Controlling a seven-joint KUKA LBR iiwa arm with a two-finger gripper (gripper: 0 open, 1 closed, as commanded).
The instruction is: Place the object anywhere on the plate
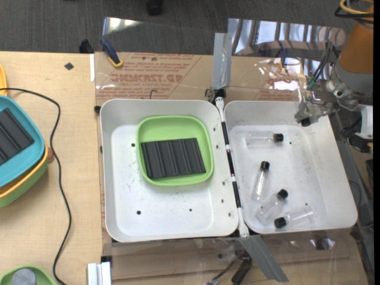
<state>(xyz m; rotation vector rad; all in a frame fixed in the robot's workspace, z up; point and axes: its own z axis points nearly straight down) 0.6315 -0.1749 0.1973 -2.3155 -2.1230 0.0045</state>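
Note:
A green square plate (176,151) lies in the left white bin (119,177), with a dark ribbed mat (172,158) on it. Several clear vials with black caps lie in the right bin (332,177): one near the back (265,139), one in the middle (261,179), two near the front (275,202) (292,218). My gripper (306,116) hangs at the right bin's back right corner, above the rim and apart from all vials. I see nothing between its fingers.
A stack of teal and yellow trays (21,150) sits at the left on the wooden bench, with a black cable (59,159) running past it. Cardboard and clear plastic sheeting lie behind the bins. The arm's orange band (359,49) is at the upper right.

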